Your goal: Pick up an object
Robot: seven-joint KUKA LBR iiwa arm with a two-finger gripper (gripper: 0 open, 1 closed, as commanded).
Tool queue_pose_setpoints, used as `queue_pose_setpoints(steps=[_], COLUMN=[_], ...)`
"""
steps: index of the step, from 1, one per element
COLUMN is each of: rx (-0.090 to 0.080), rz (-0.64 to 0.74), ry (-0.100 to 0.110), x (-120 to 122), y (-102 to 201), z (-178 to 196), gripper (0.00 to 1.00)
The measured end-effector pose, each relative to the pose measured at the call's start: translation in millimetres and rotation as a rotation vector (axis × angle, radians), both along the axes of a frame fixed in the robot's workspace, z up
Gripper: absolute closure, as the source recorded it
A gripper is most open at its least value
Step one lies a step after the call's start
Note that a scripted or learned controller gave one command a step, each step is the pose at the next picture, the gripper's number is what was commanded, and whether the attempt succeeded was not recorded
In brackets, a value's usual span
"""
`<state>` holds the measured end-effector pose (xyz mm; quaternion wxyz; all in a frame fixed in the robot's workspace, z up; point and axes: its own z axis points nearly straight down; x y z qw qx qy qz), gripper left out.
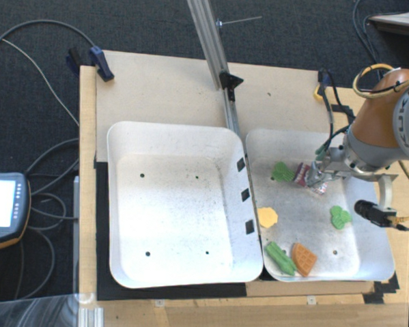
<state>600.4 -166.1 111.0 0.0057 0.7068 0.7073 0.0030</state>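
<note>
The arm (pixel 381 124), grey with an orange band, reaches in from three o'clock and sets its gripper (pixel 318 179) low over the right bin (pixel 363 267), right on a crinkled red-and-silver packet (pixel 305 175) toward the bin's twelve o'clock side. Whether the fingers are apart, together or clamped on that packet cannot be told from this slant.

At nine o'clock of the packet lies a knobbly green lump (pixel 282 172). At four o'clock of the gripper sits a second lumpy green piece (pixel 340 217). A flat yellow piece (pixel 267 217) with a wavy outline lies by the bin's nine o'clock wall. Toward six o'clock, a long green pod-like piece (pixel 279 258) lies just beside an orange waffle-textured wedge (pixel 304 258).

The left bin (pixel 123 141) is smooth white plastic, speckled with dark specks. No writing on the packet is legible.
</note>
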Motion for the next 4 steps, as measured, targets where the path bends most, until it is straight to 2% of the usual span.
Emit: queue_pose_setpoints(steps=[1, 2, 4], rx=[0.002, 0.003, 0.007], rz=[0.001, 0.001, 0.005], ry=[0.004, 0.007, 0.015], x=[7, 9, -12], y=[2, 2, 100], z=[64, 99, 113], gripper=[1.0, 1.0, 1.0])
